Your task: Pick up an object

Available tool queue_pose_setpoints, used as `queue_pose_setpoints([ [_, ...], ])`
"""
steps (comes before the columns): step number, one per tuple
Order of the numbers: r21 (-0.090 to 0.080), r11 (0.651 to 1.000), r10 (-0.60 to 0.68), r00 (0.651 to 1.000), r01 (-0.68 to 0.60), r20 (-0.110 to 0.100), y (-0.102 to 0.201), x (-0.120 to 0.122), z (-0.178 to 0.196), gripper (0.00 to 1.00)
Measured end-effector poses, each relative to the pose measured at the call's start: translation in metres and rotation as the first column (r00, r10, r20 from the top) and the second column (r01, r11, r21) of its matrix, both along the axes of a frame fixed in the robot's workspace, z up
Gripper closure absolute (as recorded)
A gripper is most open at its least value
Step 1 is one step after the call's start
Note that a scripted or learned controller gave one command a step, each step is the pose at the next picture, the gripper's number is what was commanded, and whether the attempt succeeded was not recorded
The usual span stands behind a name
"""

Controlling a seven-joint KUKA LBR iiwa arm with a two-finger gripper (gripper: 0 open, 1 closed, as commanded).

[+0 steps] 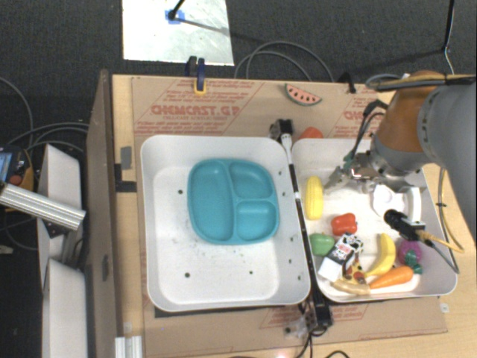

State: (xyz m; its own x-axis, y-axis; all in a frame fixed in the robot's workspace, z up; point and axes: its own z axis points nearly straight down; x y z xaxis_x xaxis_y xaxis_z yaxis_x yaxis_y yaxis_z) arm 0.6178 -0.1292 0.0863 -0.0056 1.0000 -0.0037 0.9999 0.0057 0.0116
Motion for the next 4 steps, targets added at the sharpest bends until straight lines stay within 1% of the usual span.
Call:
queue_pose_setpoints([
  [1,0.005,1.000,-0.009,1.000,0.009,-0.018,-0.007,-0.104,-0.002,0.00],
  [2,0.002,1.000,0.000,1.000,0.000,-0.006,-0.012,-0.053,-0.001,0.00],
  [3,0.005,1.000,-0.001,1.000,0.001,-0.014,0.019,-0.088,-0.003,0.00],
  [4,0.004,1.000,-0.002,1.000,0.002,-0.008,0.018,-0.086,0.009,1.00],
])
